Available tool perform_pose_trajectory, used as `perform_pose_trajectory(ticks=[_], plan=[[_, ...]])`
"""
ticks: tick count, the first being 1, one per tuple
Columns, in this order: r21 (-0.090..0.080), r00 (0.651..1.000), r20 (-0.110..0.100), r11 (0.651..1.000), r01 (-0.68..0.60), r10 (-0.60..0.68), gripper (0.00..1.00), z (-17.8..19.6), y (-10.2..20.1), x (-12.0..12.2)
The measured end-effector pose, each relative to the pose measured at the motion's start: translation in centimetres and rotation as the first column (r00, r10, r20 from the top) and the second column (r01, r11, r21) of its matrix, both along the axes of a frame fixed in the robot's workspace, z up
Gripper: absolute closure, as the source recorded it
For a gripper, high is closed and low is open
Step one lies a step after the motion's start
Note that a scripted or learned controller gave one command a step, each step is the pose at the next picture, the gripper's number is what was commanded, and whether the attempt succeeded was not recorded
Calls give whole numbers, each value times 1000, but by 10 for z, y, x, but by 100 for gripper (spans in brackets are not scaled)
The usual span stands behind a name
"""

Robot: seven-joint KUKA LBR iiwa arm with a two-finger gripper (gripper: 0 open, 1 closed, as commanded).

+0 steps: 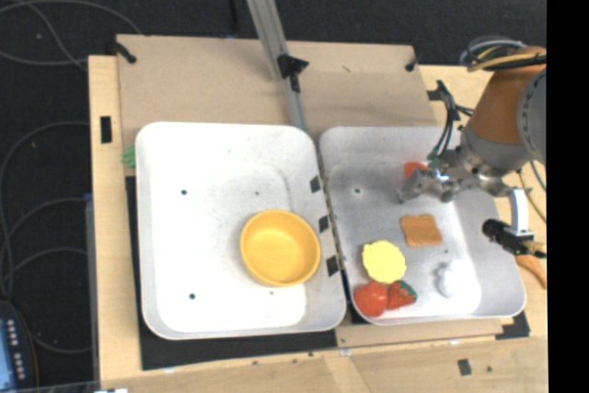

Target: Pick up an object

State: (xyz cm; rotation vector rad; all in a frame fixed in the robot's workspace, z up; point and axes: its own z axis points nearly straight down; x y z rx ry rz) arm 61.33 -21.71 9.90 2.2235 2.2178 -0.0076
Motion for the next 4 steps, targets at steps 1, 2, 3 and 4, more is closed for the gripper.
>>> perform_pose_trajectory(ticks=[1, 2, 3, 4], plan=[[0, 1000, 7, 1000, 0, 0, 100, 14, -1, 2], [3, 1000, 9, 1000, -3, 3, 100, 66, -9, -2], [2, 1000, 11, 1000, -6, 6, 100, 121, -10, 0], [5, 1000, 4, 1000, -9, 9, 100, 115, 42, 8]])
